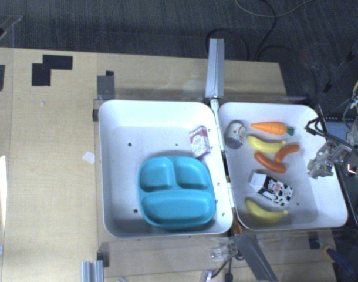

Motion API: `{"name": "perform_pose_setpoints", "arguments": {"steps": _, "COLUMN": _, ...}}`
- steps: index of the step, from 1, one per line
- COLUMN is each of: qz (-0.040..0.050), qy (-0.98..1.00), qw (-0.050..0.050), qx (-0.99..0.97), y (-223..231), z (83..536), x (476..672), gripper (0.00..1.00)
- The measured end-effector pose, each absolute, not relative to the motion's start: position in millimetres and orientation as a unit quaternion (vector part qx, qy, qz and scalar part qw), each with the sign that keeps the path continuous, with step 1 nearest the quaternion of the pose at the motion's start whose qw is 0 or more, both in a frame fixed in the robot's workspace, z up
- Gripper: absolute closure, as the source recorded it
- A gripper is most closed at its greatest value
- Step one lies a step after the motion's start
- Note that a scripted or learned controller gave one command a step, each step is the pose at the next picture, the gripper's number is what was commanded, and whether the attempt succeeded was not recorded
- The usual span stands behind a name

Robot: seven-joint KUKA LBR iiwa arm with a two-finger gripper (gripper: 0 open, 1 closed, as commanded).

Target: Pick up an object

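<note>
no legible text; print on small packet (199, 141) and card (273, 188) too blurred.

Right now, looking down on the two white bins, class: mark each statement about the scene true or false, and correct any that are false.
1. The blue divided tray lies in the left bin. True.
2. The carrot lies in the same bin as the tray. False: it lies in the right bin, near the far edge.
3. Two bananas are in the right bin. True: one banana lies just below the carrot, the other banana near the front edge.
4. The gripper hangs over the blue tray. False: it is at the right side of the right bin.
5. A small pink packet lies on the bench outside the bins. False: it lies in the left bin, beside the divider.
</note>
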State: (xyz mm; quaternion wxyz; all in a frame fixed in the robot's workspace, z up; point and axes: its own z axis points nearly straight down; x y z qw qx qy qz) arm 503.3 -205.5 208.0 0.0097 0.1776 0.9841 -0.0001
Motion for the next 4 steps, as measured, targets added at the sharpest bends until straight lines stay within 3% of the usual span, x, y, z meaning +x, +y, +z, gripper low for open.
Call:
{"name": "perform_pose_setpoints", "arguments": {"steps": 1, "qz": -0.0001, "qy": 0.984, "qw": 0.015, "qx": 0.179, "y": -205, "z": 220, "x": 506.1, "gripper": 1.0}}
{"name": "perform_pose_setpoints", "arguments": {"steps": 2, "qz": -0.0002, "qy": 0.996, "qw": 0.004, "qx": 0.093, "y": -205, "z": 164, "x": 532.9, "gripper": 1.0}}
{"name": "perform_pose_setpoints", "arguments": {"steps": 4, "qz": -0.0007, "qy": 0.995, "qw": 0.015, "qx": 0.095, "y": -204, "z": 190, "x": 539.1, "gripper": 1.0}}
